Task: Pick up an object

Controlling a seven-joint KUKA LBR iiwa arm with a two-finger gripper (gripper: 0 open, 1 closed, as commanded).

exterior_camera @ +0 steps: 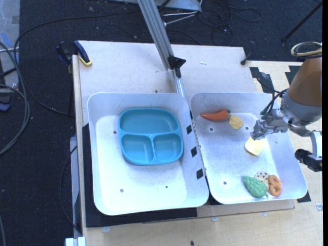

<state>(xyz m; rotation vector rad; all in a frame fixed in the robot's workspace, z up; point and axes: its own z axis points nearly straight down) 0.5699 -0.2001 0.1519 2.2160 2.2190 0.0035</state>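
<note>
My gripper (258, 132) hangs low over the right bin (220, 173), right above a pale yellow wedge (254, 146) that lies just below its tip. An orange carrot (215, 115) and a small yellow piece (236, 121) lie at the bin's far side. In the near right corner sit a green leafy piece (254, 186), a dotted cookie (262, 177) and an orange pretzel (274, 184).
The left bin (102, 188) holds a blue divided plate (150, 136). A metal pole (156, 27) slants down to the gap between the bins. The arm's grey body (302, 101) overhangs the right bin's right rim.
</note>
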